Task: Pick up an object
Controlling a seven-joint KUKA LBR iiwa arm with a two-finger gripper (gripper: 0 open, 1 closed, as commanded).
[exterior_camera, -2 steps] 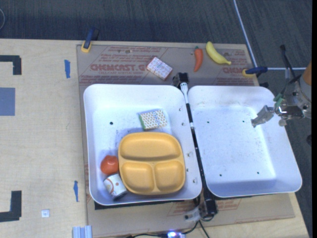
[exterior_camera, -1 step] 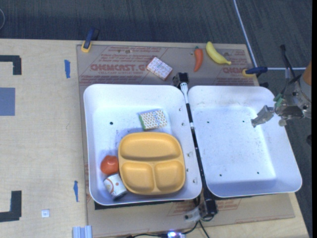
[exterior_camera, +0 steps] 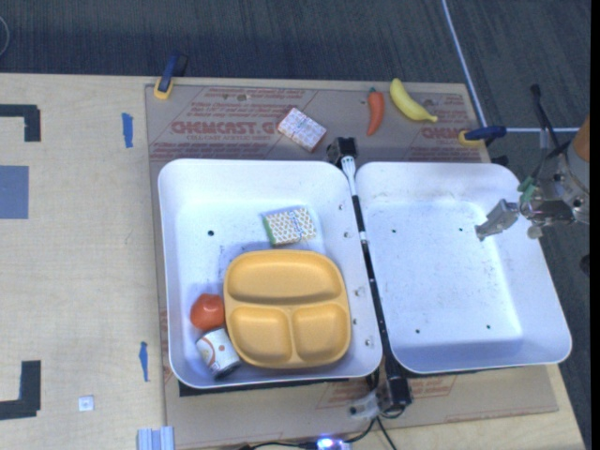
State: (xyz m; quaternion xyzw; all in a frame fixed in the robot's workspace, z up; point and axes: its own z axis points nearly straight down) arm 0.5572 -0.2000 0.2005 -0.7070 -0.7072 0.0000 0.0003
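The left bin (exterior_camera: pixel 178 251) holds a yellow divided plate (exterior_camera: pixel 286 307), a red round object (exterior_camera: pixel 207 311) touching the plate's left edge, a small white and orange can (exterior_camera: pixel 216 350) lying below it, and a green and white patterned packet (exterior_camera: pixel 289 224) just behind the plate. My gripper (exterior_camera: pixel 497 221) hangs over the right edge of the right bin (exterior_camera: pixel 441 289), far from all of these objects. I see nothing held in it.
Behind the bins, on the brown board, lie a patterned block (exterior_camera: pixel 301 128), a red chili (exterior_camera: pixel 375 112) and a banana (exterior_camera: pixel 411 101). A yellow clamp (exterior_camera: pixel 169 75) and a blue clamp (exterior_camera: pixel 483 135) grip the board's back edge. A black divider (exterior_camera: pixel 361 242) runs between the bins.
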